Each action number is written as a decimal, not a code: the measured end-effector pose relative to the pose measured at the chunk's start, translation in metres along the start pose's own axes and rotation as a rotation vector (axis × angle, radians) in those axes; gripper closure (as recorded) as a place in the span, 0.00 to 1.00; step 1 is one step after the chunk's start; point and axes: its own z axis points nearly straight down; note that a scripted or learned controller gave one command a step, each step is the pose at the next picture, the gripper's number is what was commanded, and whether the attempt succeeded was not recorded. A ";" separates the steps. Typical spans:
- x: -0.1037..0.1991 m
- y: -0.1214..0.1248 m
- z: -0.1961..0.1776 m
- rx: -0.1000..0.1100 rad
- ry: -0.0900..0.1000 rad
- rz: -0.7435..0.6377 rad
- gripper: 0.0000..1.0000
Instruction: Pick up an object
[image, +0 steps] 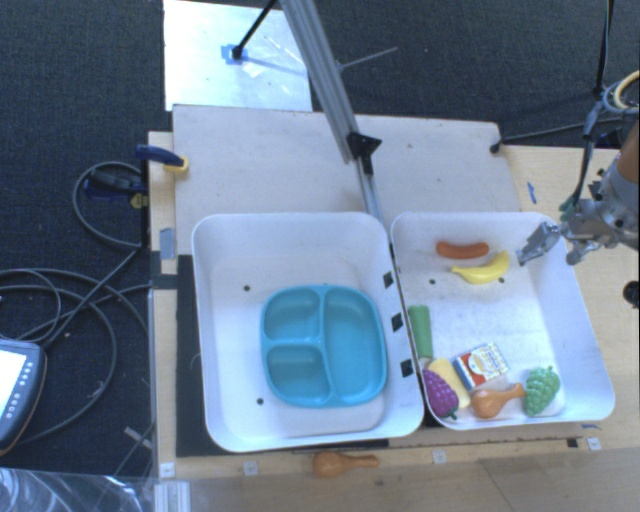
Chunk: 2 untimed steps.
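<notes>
Tool (556, 247): hangs at the right bin's far right edge, its two fingers spread apart with nothing between them, one tip just inside the rim
Right bin (590, 345): carries every candidate for the pick, so the arm working from the right has them all close
Banana (482, 268): lies just left of the tool, nearest to it, and looks the likeliest target
Sausage (462, 249): just beyond the banana on the far side, close enough to crowd a grasp
Near-edge cluster: purple grapes (440, 390), a small box (481, 364), a drumstick (495, 400) and green grapes (541, 389) bunched together, awkward to single out
Green block (420, 330): lies along the bin's left wall
Left bin (215, 300): holds a blue divided plate (323, 345), well apart from the tool
Stray drumstick (345, 462): on the counter (430, 160) outside both bins, at the near edge
Progress: judged not yet begun, nothing lifted
</notes>
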 end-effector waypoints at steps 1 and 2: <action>0.000 0.000 0.000 0.000 0.000 -0.001 0.00; -0.008 -0.007 0.053 0.004 0.000 0.006 0.00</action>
